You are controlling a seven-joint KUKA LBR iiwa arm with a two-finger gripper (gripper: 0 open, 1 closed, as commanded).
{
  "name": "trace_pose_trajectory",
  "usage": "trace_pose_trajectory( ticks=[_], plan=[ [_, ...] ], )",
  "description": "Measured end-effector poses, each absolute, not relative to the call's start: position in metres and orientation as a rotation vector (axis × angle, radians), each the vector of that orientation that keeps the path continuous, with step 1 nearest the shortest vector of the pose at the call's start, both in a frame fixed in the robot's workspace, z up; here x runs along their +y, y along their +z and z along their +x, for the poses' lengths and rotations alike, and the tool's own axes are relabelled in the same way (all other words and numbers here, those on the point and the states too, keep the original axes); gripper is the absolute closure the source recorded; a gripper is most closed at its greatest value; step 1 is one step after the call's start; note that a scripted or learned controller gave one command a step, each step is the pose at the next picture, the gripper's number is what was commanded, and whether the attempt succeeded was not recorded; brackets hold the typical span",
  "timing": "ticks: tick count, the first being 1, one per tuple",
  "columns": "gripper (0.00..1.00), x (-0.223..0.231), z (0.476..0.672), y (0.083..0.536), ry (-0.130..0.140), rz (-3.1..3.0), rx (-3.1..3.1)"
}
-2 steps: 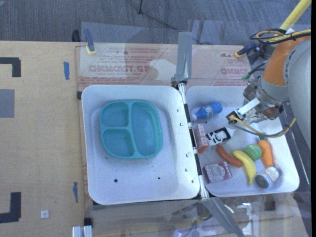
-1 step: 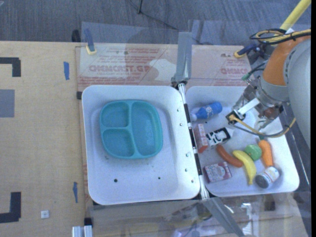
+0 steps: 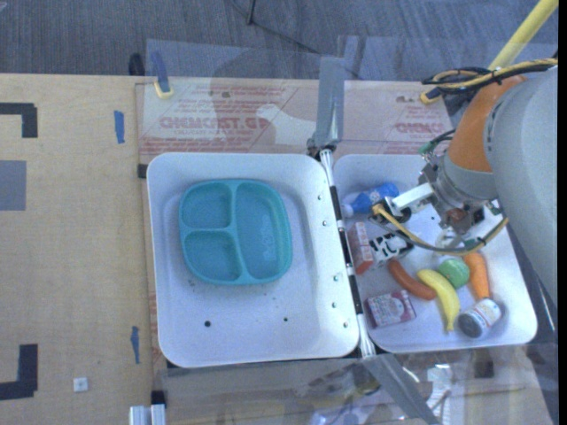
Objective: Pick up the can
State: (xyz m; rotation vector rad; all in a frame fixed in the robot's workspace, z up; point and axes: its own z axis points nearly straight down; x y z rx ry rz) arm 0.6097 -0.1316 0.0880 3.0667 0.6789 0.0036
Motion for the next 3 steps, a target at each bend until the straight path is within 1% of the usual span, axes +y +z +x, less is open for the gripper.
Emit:
trace_pose_trajectory(
  ticks=[1,2,3],
  plan=[
    [0.00,-0.127,0.656,0.087,-0.004,3.058,0.715],
    [0.00,-0.190,0.657,0.086,0.001,3.125,0.322],
    [0.00,-0.165,0.660,0.095,-0.004,3.126,0.321]
  ],
)
